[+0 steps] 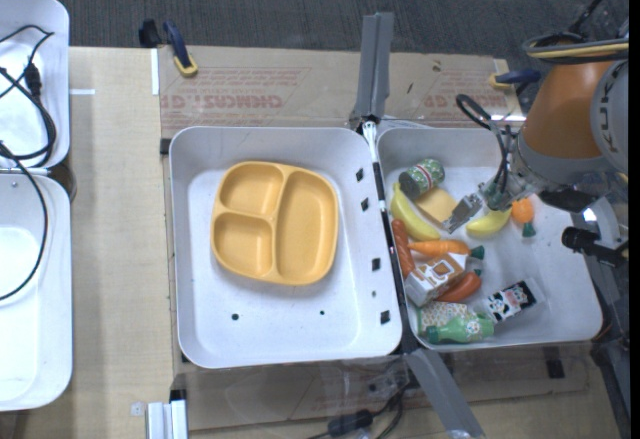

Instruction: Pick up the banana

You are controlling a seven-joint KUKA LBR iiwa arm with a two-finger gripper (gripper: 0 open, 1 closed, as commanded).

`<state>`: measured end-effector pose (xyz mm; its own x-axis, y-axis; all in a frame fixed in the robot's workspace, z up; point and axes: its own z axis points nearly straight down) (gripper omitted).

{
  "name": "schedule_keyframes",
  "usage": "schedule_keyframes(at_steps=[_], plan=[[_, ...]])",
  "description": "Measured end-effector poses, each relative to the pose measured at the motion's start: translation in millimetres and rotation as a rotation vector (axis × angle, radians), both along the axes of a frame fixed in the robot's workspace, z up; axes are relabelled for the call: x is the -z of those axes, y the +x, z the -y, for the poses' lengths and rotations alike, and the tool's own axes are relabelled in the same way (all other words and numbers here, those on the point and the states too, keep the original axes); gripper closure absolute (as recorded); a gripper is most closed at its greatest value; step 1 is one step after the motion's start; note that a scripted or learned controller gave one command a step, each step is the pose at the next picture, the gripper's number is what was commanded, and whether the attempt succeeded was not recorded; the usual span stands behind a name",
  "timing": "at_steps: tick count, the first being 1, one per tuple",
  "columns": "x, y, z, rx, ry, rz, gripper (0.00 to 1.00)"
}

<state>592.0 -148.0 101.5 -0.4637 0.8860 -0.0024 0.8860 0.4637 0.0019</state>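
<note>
Arm reaches in from 3 o'clock; gripper is low in the right bin, grip state indeterminate. Banana lies at its 9 o'clock, beside cheese, can and carrot.

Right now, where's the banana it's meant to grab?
The banana lies in the right bin, along its left wall, just below the green can and beside the cheese wedge.
</note>
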Motion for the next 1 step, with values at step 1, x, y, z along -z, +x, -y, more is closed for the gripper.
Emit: schedule_keyframes(at_steps=[1], plan=[[9.2,-42.8,18.8,0.011,0.000,-0.001,0.00]])
